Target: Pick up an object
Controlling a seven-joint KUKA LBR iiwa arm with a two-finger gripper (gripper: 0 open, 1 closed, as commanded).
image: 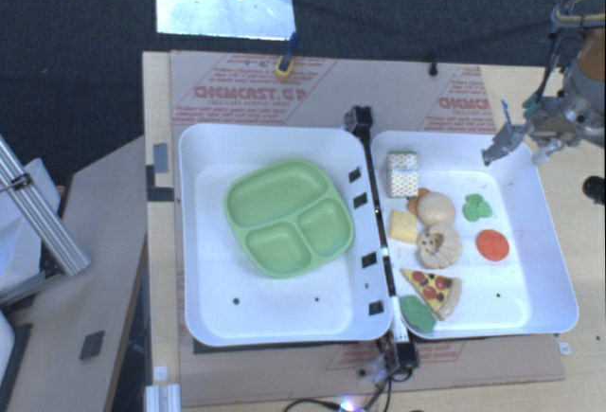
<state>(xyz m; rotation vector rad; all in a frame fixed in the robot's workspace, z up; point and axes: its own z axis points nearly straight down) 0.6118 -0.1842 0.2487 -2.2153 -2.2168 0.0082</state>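
- My pincer [516, 137] hangs over the right bin's [544, 211] far right corner; I cannot tell how it stands.
- Food lies left of and nearer than it: box [402, 173], bun [436, 207], cheese [403, 227], cookie [438, 247], pizza [434, 288], broccoli [477, 206], tomato [492, 244].
- The broccoli is closest to me, with bare floor between.
- The left bin [204, 240] holds a green tray [287, 216].
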